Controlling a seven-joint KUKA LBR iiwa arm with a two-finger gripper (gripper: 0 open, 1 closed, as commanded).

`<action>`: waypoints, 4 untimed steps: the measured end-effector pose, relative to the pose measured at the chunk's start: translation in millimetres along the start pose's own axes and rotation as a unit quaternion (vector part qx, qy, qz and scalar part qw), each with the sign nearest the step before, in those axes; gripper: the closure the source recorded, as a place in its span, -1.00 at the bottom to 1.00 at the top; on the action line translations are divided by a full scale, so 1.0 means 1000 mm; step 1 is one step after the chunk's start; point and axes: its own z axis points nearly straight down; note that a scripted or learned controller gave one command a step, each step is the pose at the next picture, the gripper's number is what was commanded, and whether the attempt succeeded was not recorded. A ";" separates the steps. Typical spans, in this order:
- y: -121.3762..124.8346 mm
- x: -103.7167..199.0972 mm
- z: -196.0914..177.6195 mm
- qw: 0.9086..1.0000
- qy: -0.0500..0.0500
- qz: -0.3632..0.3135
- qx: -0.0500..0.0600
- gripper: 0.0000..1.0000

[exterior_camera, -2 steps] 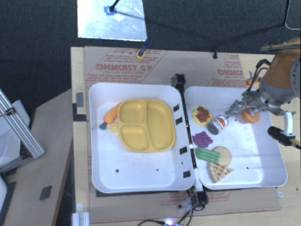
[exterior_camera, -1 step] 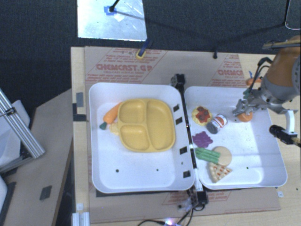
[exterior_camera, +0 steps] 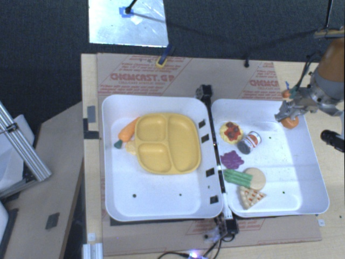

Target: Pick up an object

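My gripper hangs over the far right corner of the right bin. A small orange object lies directly under it, partly covered by it; I cannot tell whether it is gripped. Further left in the same bin lie a small round pizza, a tipped can, purple grapes, a green piece, a tan round biscuit and a waffle-patterned wedge.
The left bin holds a yellow divided plate with a carrot at its left edge. A black-clipped divider separates the bins. The near right part of the right bin is bare white floor.
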 end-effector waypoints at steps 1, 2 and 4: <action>0.002 0.000 -0.045 1.000 0.000 0.000 0.001 1.00; -0.012 0.048 -0.036 1.000 0.002 -0.001 0.004 1.00; -0.055 0.148 -0.037 1.000 0.003 -0.002 0.006 1.00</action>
